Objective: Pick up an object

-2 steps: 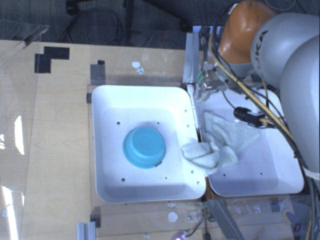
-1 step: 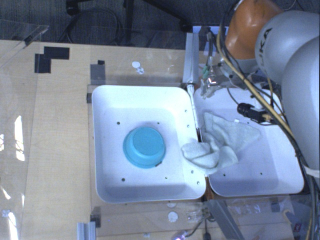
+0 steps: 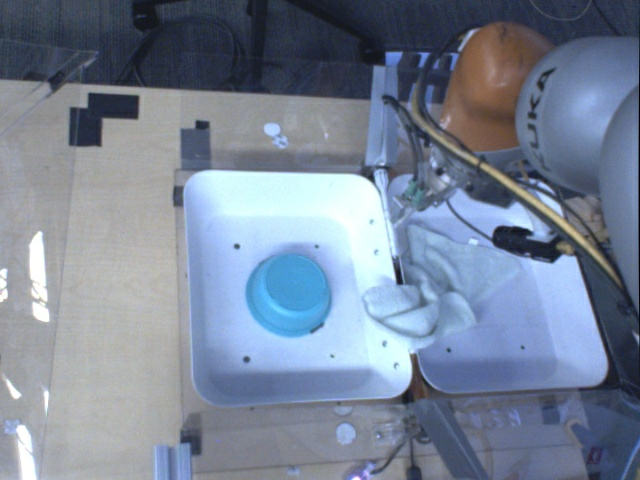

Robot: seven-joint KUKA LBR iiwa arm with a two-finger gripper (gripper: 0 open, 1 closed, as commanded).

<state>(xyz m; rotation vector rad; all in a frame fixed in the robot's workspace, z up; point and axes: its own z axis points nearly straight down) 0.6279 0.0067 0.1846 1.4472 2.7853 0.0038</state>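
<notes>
The gripper (image 3: 418, 196) hung over the right bin's (image 3: 560, 358) upper left corner; its state I couldn't tell. The white cloth (image 3: 440, 283) sprawled just below it, across the divider, toward the blue bowl (image 3: 289, 294)

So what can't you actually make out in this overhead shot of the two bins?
- Gripper: small and tangled among cables; finger state unreadable.
- Right bin: its upper part is hidden beneath the arm.
- White cloth: its upper end runs under the gripper; contact unclear.
- Blue bowl: contents not discernible.
</notes>
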